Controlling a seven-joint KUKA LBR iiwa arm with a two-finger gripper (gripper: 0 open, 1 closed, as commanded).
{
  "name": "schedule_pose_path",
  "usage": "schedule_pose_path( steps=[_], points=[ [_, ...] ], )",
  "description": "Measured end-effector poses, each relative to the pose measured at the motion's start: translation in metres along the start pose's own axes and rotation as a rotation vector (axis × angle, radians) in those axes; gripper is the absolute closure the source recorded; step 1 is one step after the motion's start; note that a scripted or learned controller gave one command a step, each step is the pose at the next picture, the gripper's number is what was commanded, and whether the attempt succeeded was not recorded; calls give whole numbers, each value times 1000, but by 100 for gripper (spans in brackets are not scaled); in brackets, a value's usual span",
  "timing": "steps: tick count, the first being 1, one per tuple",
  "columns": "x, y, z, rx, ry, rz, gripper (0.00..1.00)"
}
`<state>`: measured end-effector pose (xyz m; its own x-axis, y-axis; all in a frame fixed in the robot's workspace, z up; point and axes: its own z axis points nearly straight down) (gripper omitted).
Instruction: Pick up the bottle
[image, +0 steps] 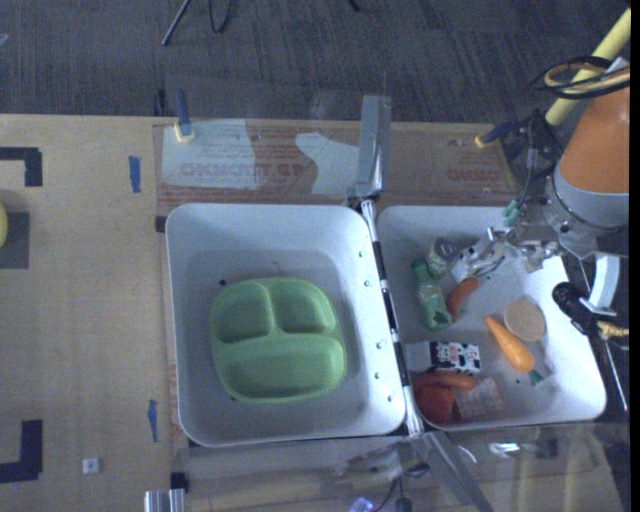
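Green divided plate (278, 338) lying in the left bin (190, 240). In the right bin (585, 395): orange carrot (510, 345) beside a round tan disc (524, 320), black-and-white carton (455, 355), red items (440, 392) at the near edge.

Robot lab, taped bench (80, 300), white bins (190, 240)

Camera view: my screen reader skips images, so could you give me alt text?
The gripper hovers above the right bin near a green bottle, among a carrot and other small items. The left bin holds a green divided tray.
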<state>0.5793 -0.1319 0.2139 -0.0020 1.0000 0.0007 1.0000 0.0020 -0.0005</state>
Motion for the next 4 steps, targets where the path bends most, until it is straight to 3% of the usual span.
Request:
schedule_pose_path(
  steps=[1, 2, 3, 4],
  points=[
    [35, 17, 110, -19, -5, -85, 0],
    [34, 18, 100, -22, -5, -82, 100],
    [95, 1, 1, -3, -1, -106, 100],
    [116, 20, -13, -4, -2, -207, 100]
  ],
)
